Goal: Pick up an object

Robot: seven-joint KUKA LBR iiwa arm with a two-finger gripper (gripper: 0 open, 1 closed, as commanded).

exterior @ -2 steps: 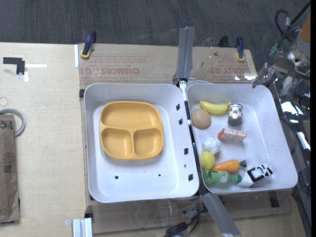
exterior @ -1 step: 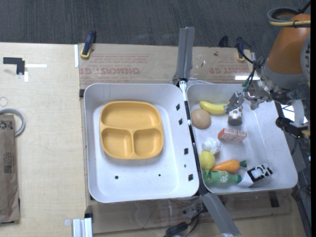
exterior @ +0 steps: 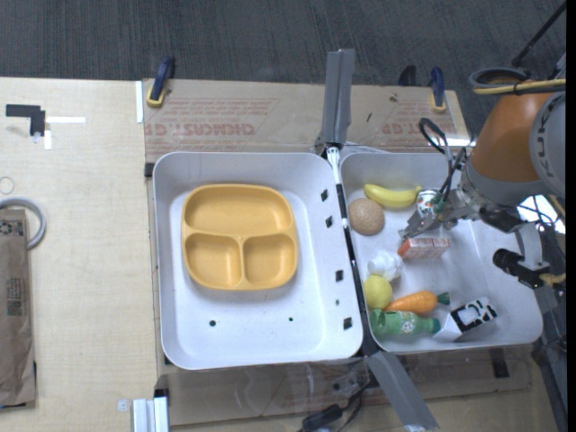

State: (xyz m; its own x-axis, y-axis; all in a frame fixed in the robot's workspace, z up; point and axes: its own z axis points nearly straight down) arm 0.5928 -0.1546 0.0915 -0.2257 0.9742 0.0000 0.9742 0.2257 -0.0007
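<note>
Red print, too faint to read, crosses the cardboard [exterior: 225, 120] at upper centre; the jaws' state over the red-and-white carton [exterior: 425, 247] cannot be told.

The grey arm [exterior: 540, 142] reaches in from the right, its gripper [exterior: 430, 219] lowered and angled leftward.

Cut off by the right edge: the arm [exterior: 531, 142], past its orange band. Too small and cluttered to judge at the claw [exterior: 430, 216]: finger spread, and any contact with the red carton [exterior: 423, 247] just beneath. Partly hidden under the carrot [exterior: 416, 302]: the green bottle [exterior: 405, 324]. Unreadable: print on the brown bag [exterior: 13, 304], cropped at the left edge.
</note>
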